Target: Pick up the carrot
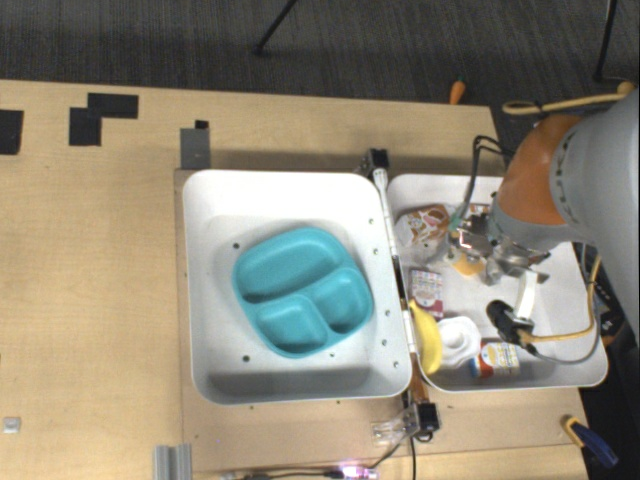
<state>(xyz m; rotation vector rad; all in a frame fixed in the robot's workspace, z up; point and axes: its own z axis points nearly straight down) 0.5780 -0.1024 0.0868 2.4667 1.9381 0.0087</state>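
1. Currently the gripper sits low in the right bin, over its upper middle; whether the fingers are apart or together I cannot tell, as the wrist hides them.
2. Carrot: a small orange-yellow patch shows just beside the gripper's left edge. Probably the carrot, not certain; most of it is covered.
3. Risk: clutter. A snack packet, a small pink-labelled packet, a banana and a white cup lie near; the fingers could close on a neighbour instead.
4. Risk: a rounded, tapering carrot may squirt out of an off-centre pinch.
5. Left bin holds the teal divided tray, well apart; no hazard.
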